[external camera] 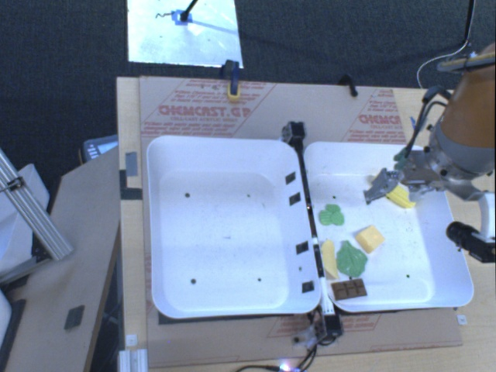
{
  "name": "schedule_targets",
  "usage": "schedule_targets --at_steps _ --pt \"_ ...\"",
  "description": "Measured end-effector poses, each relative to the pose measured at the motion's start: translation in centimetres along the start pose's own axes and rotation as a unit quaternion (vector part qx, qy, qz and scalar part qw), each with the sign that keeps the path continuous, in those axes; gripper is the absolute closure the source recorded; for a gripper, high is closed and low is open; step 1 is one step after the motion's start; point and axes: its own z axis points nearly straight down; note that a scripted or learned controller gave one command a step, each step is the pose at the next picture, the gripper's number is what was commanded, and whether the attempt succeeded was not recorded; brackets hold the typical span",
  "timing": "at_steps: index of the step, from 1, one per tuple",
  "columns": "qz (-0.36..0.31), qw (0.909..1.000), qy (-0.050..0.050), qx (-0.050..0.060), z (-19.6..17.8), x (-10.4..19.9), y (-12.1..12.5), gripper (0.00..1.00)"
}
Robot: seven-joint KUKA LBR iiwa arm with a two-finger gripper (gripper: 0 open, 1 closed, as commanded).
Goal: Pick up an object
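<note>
The grey arm with the orange band is reaching in from 3 o'clock and is hanging its gripper low over the right-hand shallow white plastic bin, at about 12 o'clock from that bin's middle. How wide the gripper is standing cannot be told from this slant; nothing is showing clearly inside it.

A small bright yellow wedge-shaped piece is lying just beside the gripper, at its 4 o'clock, touching or nearly touching it. Judging by that closeness, this is likely the piece being gone for, and the wrist is tilting towards it, probably because the piece is lying flat on the bin floor.

The other candidates are sitting well apart from the gripper, towards 7 and 8 o'clock in the same bin: a green clover-shaped soft piece, a pale yellow cube-like block, a darker green leafy piece touching a slim pale yellow strip, and a brown ridged chocolate-like bar near the front wall. They are crowding that corner, which would be making a clean grip there harder, so the lone wedge looks the easier pick.

The left-hand shallow white plastic bin is lying at 9 o'clock, both bins resting on the board-covered bench.
</note>
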Motion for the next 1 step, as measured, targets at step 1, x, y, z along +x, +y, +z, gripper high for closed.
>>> schedule_targets --at_steps 1 --pt "-0.001 1.0000 0.000 -0.001 -1.10 0.00 0.09 1.00"
